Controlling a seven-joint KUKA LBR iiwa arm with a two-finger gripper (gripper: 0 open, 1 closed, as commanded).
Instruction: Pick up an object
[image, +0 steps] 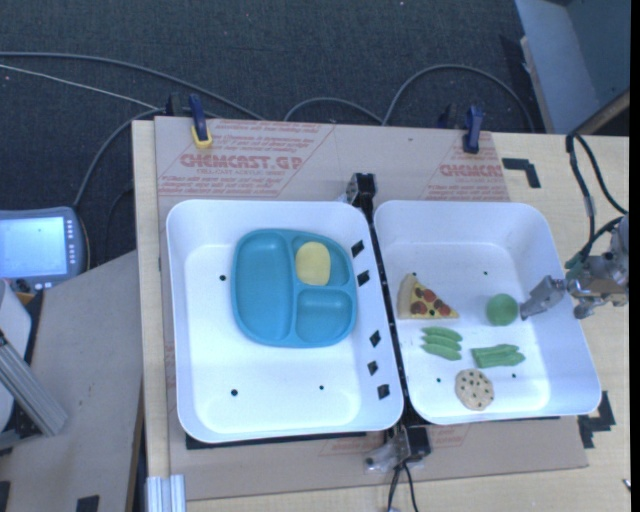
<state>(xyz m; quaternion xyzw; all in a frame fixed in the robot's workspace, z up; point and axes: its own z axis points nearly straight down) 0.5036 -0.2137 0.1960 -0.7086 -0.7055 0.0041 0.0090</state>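
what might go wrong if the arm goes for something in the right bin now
The gripper sits right beside the green ball; a round thing may roll off toward the pizza slice if nudged. The two green pods and the green bean piece lie low and close together, so a grab may catch two or slide off. The gripper works near the right bin's wall, which it may clip.

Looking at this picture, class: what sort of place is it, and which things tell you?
Probably a robotics lab test bench: two white bins clamped to a board, toy food such as a pizza slice, and a handheld control screen beside it.
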